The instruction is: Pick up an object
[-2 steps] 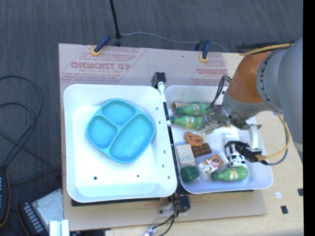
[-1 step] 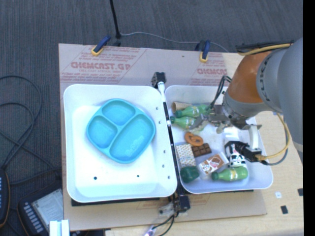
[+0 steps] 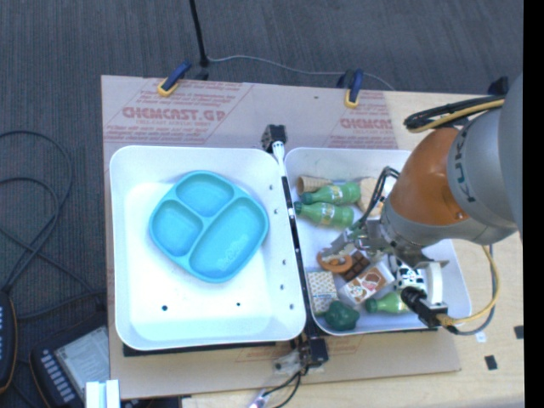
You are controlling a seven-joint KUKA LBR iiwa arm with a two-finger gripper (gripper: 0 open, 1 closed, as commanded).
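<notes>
Right bin is sitting cluttered: green bottles, orange ring. Gripper is hovering over the ring; finger state can't tell.

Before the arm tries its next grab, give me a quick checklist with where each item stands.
1. Gripper over the right bin: ok.
2. Object seen between its fingers: cannot tell.
3. Targets within reach, such as the green bottles and the dark green lump: ok.
4. Free space around targets: not ok, items crowd together.
5. Blue divided plate out of the way in the left bin: ok.
</notes>
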